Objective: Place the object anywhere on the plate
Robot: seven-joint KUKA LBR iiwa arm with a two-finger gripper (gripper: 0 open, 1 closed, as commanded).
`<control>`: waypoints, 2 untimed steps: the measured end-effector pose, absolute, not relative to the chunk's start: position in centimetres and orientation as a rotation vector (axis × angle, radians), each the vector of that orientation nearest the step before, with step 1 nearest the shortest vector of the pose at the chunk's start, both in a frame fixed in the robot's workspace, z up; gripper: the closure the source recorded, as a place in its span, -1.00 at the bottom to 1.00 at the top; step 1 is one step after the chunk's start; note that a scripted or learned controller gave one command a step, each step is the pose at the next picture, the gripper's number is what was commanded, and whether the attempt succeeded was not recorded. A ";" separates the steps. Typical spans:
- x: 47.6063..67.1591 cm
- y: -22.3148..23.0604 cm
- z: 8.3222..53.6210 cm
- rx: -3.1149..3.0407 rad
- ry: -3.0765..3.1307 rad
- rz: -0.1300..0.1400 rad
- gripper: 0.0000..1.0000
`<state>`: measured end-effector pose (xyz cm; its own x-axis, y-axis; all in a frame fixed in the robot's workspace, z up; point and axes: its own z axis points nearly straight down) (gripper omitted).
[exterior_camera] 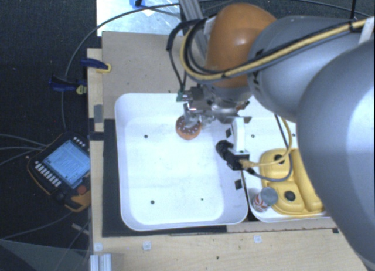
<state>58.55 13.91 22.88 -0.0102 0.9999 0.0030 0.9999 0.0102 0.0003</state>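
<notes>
A small round brown object with a pale middle is in the left white bin, near its far edge. My gripper is directly over it, its tip meeting the object's top; whether it grips the object is hidden from this angle. The yellow plate lies in the right bin, partly covered by the arm. The grey arm with its orange band reaches in from the right, above the right bin.
A small grey and red item sits at the front left of the right bin, beside the plate. A black cable connector hangs by the wall between the bins. A teach pendant lies left of the bench.
</notes>
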 end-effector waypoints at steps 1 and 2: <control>57.9 19.2 23.6 -2.208 -2.232 -0.005 1.00; 57.9 18.8 23.5 -2.216 -2.226 -0.003 -1.00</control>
